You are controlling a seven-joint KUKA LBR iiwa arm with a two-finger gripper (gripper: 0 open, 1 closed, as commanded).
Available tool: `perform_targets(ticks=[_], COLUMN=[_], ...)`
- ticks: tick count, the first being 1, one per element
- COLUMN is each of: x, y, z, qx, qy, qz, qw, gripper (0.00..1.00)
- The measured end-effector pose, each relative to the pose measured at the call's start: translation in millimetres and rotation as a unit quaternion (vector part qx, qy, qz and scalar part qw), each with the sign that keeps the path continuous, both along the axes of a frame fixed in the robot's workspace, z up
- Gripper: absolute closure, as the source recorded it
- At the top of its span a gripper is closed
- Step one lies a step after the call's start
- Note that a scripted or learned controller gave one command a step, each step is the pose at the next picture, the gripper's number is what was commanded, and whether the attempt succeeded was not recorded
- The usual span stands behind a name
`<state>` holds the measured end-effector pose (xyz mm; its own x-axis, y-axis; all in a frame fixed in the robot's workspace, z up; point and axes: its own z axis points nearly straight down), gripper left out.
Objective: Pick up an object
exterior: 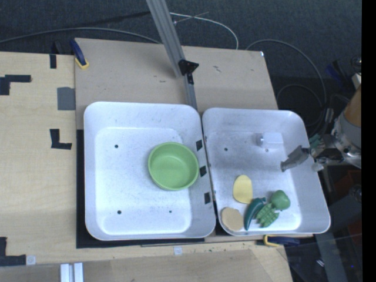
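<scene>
In the right bin (pixel 247 119) several toy foods lie near the front. They are a yellow oval piece (pixel 242 188), a tan oval piece (pixel 232 218), a dark teal pod (pixel 254 212), a round green piece (pixel 280 200) and a knobbly light green piece (pixel 267 215). A small pale block (pixel 268 138) rests near the back of that bin. My gripper (pixel 292 159) hangs over the bin's right side, above and right of the foods and clear of them. It holds nothing that I can see.
A green bowl (pixel 173 166) sits in the left bin (pixel 117 113), close to the divider. A slanted grey pole (pixel 170 34) rises behind the bins. Cables trail across the dark floor at the back right.
</scene>
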<state>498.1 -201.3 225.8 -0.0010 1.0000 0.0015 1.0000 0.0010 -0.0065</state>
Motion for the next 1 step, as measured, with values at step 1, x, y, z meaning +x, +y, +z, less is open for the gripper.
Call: perform_targets(ticks=[1], x=[-4.8], y=[0.7], z=[-64.2], qx=[0.0005], qy=[0.001], qz=[0.000], qw=[1.0000], gripper=[0.00])
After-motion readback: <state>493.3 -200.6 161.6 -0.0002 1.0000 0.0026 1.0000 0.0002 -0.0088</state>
